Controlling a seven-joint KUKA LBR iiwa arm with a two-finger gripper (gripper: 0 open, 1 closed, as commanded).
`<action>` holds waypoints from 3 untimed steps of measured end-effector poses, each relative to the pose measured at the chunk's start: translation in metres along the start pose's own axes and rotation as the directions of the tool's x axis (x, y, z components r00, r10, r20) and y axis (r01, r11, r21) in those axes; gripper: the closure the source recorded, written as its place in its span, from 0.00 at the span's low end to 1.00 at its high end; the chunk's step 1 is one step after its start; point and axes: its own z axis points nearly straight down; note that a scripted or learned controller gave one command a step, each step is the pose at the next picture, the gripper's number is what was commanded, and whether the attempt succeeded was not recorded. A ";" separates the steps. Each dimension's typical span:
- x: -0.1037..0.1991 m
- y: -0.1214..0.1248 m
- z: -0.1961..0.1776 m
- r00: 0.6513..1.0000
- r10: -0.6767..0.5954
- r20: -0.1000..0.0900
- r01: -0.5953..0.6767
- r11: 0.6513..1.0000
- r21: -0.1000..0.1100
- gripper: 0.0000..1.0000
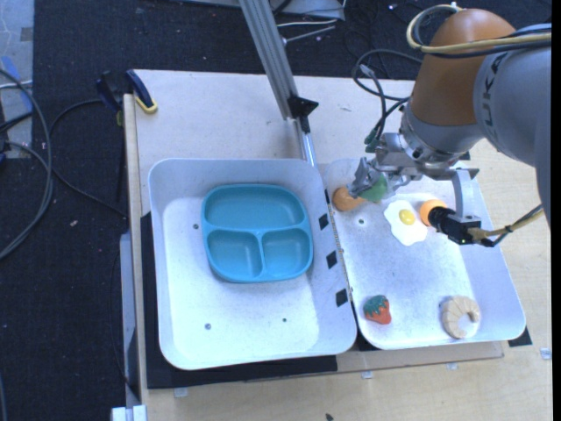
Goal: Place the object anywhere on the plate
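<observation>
My gripper [368, 185] is down at the right bin's [491, 310] far-left corner, over a green piece [375, 189]. Can't tell if I've actually got it. The blue plate [258, 232] sits in the left bin [175, 323], so that's where it goes.

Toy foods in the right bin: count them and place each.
5, maybe more hidden under the arm: green piece at the gripper, orange egg-shaped piece at the left wall, fried egg mid-bin, strawberry and croissant along the near edge.

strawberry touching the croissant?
Apart. The camera view shows bare white bin floor between the strawberry and the croissant.
</observation>
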 end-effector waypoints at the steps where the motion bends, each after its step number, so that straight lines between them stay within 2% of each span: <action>1: 0.043 -0.025 0.009 1.000 0.001 0.001 -0.001 1.000 0.001 1.00; 2: 0.082 -0.050 0.001 1.000 0.000 0.000 0.000 1.000 0.001 1.00; 3: 0.141 -0.074 -0.002 1.000 -0.001 0.000 0.001 1.000 0.001 1.00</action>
